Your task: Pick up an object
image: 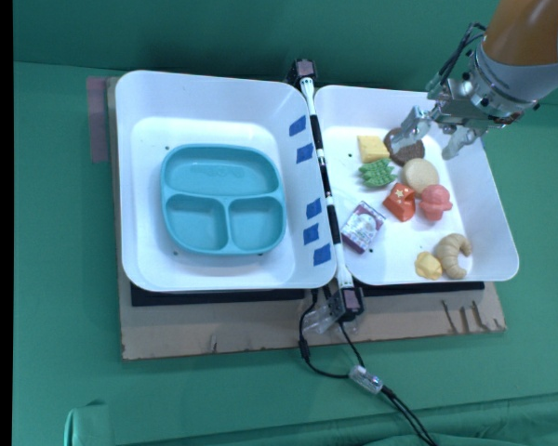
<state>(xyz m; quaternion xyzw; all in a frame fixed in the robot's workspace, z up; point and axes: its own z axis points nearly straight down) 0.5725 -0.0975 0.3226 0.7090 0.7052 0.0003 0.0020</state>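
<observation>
Gripper (pixel 435 136) hangs over the far part of the right bin (pixel 496 221), arm entering from view right. Fingers (pixel 411 128) spread apart, nothing between them; one finger at approx. view-left, the other at view-right, w/ bare bin floor showing in the gap.

Objects rel. to fingers:
- Brown round piece (pixel 405 147): at the tip of the view-left finger, appears touching or just beside it; cannot tell which.
- Yellow block (pixel 373 148): just beyond the brown piece, view-left of the fingers.
- Green ridged piece (pixel 377 173): below the yellow block, nearer the camera than the fingers.
- Pale round piece (pixel 420 174): directly camera-side of the finger gap, near.
- Red-orange piece (pixel 400 202) and pink piece (pixel 435 201): side by side, further camera-side, apart from the fingers.
- Small packet (pixel 362 226): near the bin divider, well apart from the fingers.
- Croissant (pixel 455 254) and small yellow piece (pixel 429 266): at the near edge of the bin, farthest from the fingers.

Left bin (pixel 205 96) holds a teal divided tray (pixel 223 199), well apart from the gripper.
</observation>
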